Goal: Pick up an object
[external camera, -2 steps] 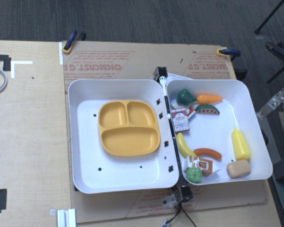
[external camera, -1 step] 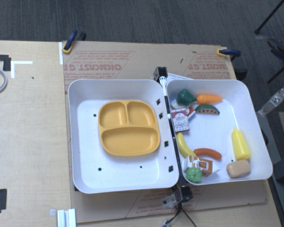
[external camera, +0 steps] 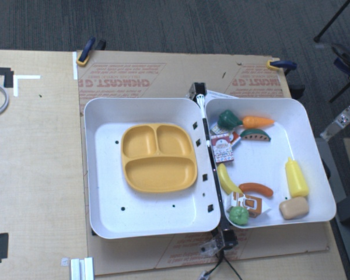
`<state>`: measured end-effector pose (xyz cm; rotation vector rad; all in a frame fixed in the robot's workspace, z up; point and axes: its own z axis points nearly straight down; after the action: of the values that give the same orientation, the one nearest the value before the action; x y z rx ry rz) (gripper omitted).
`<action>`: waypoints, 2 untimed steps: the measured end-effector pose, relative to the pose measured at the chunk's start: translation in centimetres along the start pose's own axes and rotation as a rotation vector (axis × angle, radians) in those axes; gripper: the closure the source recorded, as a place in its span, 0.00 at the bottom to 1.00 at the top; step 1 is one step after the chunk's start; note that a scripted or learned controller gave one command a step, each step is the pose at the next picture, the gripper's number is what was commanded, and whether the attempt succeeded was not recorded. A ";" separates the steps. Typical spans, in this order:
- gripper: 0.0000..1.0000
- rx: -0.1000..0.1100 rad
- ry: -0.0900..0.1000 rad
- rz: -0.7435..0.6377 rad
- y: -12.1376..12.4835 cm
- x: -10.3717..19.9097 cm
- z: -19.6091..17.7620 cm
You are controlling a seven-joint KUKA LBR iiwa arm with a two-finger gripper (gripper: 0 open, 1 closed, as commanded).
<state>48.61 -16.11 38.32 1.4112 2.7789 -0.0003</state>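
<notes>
My claw is out of sight here, so I cannot tell how it stands or whether it has hold of anything.

On the worktop [external camera: 35, 174] two shallow white bins sit side by side on a sheet of brown cardboard [external camera: 122, 77]. The left white bin [external camera: 99, 203] holds a yellow plastic divided plate [external camera: 159, 157], lying flat near its middle.

The right white bin [external camera: 306, 133] holds the small toy foods I could pick from. Near its far edge lie a dark green leafy toy vegetable [external camera: 227, 119], an orange toy carrot [external camera: 258, 122] just beside it, and a watermelon slice with a green rind [external camera: 254, 135]. A small red-and-white carton [external camera: 222, 149] lies by the left wall, with a yellow toy banana [external camera: 226, 179] below it. A red-orange toy sausage [external camera: 256, 189] rests near the banana's lower end. By the near edge sit a small orange-and-white box [external camera: 248, 203] and a green round toy [external camera: 239, 216], touching each other. Towards the right wall stands a yellow bottle-shaped toy [external camera: 296, 178], and a tan bread-like lump [external camera: 294, 207] sits just below it.
</notes>
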 end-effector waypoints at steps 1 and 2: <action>1.00 -0.002 -0.004 -0.002 0.1 -0.1 -1.0; 1.00 -0.005 -0.008 -0.004 0.2 -0.3 -2.0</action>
<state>48.91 -16.17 40.32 1.4012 2.7731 0.0005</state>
